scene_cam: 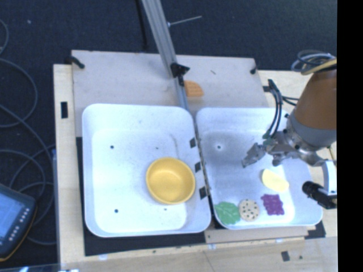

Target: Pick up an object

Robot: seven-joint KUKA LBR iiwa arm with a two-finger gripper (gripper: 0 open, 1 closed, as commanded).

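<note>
My gripper (262, 158) hangs over the middle of the right bin (227, 129), its two fingers spread open with nothing between them. Just below and to its right lies a pale yellow piece (275, 180). Along that bin's front edge sit a green piece (227, 212), a round cookie (248, 209) and a purple piece (273, 204). A yellow bowl (170, 180) stands upright in the left bin (108, 135), near its right wall.
A slanted metal pole (161, 33) rises from the back between the bins. A small orange object (193, 89) lies on the board behind them. A divider wall (197, 152) separates the two bins.
</note>
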